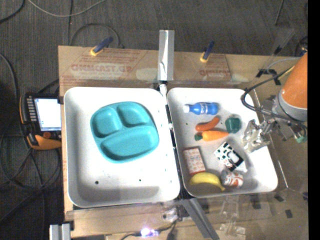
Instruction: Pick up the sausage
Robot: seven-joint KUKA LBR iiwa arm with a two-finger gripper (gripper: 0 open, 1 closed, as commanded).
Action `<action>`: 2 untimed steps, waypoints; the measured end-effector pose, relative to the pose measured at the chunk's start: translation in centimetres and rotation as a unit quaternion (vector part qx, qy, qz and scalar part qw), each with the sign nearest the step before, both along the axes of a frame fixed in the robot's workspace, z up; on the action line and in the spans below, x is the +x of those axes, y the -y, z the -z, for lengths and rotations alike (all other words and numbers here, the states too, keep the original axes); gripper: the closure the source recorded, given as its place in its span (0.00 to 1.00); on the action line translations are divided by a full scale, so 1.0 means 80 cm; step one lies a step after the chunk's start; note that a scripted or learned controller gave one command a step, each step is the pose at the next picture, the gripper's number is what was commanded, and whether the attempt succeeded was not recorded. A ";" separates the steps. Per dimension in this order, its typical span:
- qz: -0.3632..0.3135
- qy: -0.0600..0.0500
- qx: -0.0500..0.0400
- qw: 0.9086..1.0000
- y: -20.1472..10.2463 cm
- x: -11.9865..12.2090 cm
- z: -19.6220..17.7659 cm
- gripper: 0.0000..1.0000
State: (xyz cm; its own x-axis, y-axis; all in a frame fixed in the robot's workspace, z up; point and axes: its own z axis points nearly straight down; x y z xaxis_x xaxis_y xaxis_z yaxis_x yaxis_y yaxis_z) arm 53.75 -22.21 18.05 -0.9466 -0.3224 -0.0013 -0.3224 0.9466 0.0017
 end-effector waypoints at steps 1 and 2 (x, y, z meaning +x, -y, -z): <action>0.000 0.002 0.001 1.000 -0.002 0.002 -0.010 1.00; 0.001 0.003 0.003 1.000 -0.004 0.005 -0.021 1.00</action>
State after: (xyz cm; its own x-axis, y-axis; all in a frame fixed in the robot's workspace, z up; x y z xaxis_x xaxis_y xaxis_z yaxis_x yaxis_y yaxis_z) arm 54.15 -21.88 19.71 -0.9470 -0.3211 -0.0090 -0.3211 0.9470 0.0054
